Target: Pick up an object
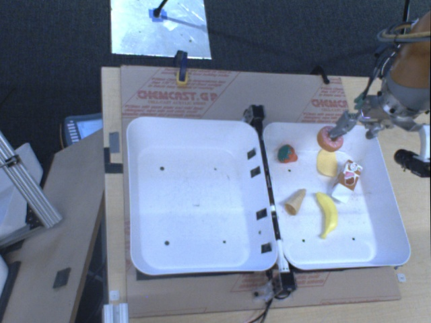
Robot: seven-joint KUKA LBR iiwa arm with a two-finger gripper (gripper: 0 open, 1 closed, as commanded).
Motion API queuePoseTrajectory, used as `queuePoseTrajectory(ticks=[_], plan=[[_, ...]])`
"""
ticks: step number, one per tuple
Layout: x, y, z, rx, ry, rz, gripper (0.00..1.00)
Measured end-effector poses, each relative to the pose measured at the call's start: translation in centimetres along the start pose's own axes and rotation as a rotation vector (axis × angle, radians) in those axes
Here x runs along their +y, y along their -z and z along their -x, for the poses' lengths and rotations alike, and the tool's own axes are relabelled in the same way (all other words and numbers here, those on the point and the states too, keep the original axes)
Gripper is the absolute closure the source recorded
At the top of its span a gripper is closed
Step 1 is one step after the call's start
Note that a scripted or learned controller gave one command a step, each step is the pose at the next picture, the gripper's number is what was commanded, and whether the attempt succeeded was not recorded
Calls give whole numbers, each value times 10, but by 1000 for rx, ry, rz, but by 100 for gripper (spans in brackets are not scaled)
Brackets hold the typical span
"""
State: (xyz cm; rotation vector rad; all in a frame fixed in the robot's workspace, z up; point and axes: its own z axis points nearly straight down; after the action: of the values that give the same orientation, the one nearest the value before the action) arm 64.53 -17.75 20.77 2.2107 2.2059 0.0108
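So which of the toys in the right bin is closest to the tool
The pink doughnut, at the bin's far edge, sits right by the tool; the banana and cone lie much farther away.

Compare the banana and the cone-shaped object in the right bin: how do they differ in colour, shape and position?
The banana is bright yellow; the cone is pale orange-tan. The banana is long and curved, while the cone is short and tapers to a point. The banana lies nearer the bin's front edge and further right; the cone lies closer to the divider between the bins. Both rest on the floor of the right bin, apart from each other.
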Motion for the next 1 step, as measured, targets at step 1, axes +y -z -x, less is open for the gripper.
queuePoseTrajectory(ticks=[1], plan=[[-39,108,25,4,4,-11,0]])
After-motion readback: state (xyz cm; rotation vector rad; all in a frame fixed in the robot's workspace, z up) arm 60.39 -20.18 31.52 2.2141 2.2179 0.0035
